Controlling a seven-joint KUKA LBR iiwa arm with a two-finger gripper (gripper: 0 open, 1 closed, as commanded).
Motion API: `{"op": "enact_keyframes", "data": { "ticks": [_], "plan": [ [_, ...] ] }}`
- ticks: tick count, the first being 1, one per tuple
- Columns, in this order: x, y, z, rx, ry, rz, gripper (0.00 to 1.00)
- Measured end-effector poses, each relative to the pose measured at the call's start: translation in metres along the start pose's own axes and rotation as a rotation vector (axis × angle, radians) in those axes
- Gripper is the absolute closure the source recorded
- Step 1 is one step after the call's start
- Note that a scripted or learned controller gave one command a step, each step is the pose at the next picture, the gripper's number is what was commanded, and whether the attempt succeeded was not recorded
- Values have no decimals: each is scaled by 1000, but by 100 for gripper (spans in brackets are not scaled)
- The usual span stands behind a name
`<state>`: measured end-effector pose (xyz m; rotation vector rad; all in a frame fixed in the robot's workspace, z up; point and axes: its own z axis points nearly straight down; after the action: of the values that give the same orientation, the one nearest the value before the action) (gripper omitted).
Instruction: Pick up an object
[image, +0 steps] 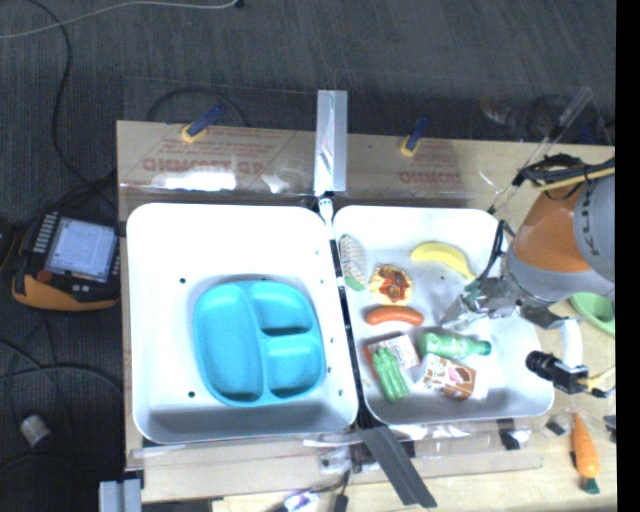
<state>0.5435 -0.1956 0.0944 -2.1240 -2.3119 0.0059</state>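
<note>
Gripper (470, 305) state cannot be told: the tool is seen low over the right bin (520, 400), just right of the hot dog (394, 316) and just above the green bottle (455, 346), but its working end is blurred against the white floor. No object is seen held.

Risks, as judged from the layout:
- Crowding. The bottle, the hot dog and the carton (446, 377) lie close together. A descent between them could pinch two items at once or push one aside, so that nothing is secured.
- Rolling. The bottle lies on its side and is round; it is likely to roll out of a closing grip if taken off-centre.
- Wall contact. The arm (560, 250) is reaching over the bin's right wall; a low approach could catch the rim.
- Soft packets. The carton and the packet (394, 352) are flat and may be missed by a grip from above.

Containers:
- Right bin: a banana (442, 257) at the far side, a pizza slice (391, 283) left of it, a brush (351, 258) along the left wall, then the hot dog, bottle, packet, carton and a green vegetable (391, 377) nearer. All candidate objects are held here.
- Left bin (160, 240): a blue tray (260, 338) with three compartments, nothing in them.
</note>
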Motion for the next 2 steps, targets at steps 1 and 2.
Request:
{"op": "enact_keyframes", "data": {
  "ticks": [1, 2],
  "plan": [
    [-30, 38, -80, 0, -1, 120, 100],
    [-23, 6, -95, 1, 1, 172, 100]
  ]
}}
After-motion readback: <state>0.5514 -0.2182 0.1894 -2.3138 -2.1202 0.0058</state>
